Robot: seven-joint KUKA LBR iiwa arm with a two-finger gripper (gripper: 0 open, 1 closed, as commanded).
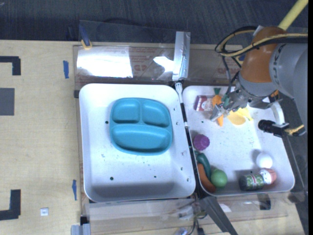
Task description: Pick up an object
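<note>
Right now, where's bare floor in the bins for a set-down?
Left bin: bare strip around the blue divided plate, widest along the near edge. Right bin: open middle between purple piece and white ball. Crowded under the gripper and along the near edge by the can.

My bench (pixel 39 131): pale wood top, black tape marks along its left edge (pixel 11 65), blue tape bits near the bins (pixel 65 68). Left bin (pixel 93 170), shallow and white, holds a blue divided plate (pixel 141 125) with three compartments, sitting toward the far half; dark specks scattered on the bin floor around it. Right bin (pixel 281 180) touches the left one along a shared rim. Behind both bins, a clear plastic sheet (pixel 105 62) catches glare, with a silver taped upright strip (pixel 181 55) at its right end. Dark floor (pixel 146 4) beyond the bench.
</note>
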